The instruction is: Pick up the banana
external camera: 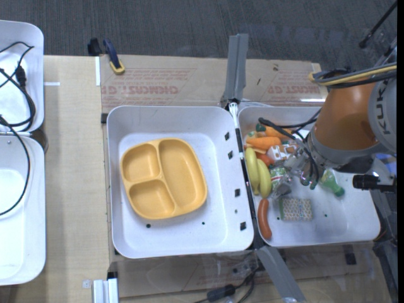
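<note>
Banana [257,171] lies unlifted against the right bin's [353,232] left wall, gripper [302,172] hovers just beside it, finger state cannot be told; grasp and lift remain.

A pale wooden counter [72,169] carries two white bins side by side, the left bin [170,242] and right bin [341,229], over what looks like flattened cardboard [177,84] along its far edge.
</note>
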Motion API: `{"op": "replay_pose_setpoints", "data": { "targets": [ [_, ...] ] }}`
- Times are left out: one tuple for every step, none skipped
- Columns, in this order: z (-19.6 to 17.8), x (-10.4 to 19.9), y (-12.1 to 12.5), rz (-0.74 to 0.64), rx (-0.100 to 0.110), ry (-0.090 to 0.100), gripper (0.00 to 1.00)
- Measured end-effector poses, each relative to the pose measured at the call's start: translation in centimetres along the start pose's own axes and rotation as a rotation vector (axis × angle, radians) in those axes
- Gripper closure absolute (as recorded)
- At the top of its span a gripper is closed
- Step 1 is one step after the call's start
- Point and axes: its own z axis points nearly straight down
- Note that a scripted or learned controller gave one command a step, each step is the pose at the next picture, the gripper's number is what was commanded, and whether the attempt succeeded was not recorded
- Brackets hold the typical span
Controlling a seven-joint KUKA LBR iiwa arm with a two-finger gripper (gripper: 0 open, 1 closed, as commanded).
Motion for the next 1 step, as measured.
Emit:
{"op": "replay_pose_setpoints", "data": {
  "targets": [
    [-9.12, -2.54, 7.69, -0.015, 0.001, -0.002, 1.00]
  ]
}}
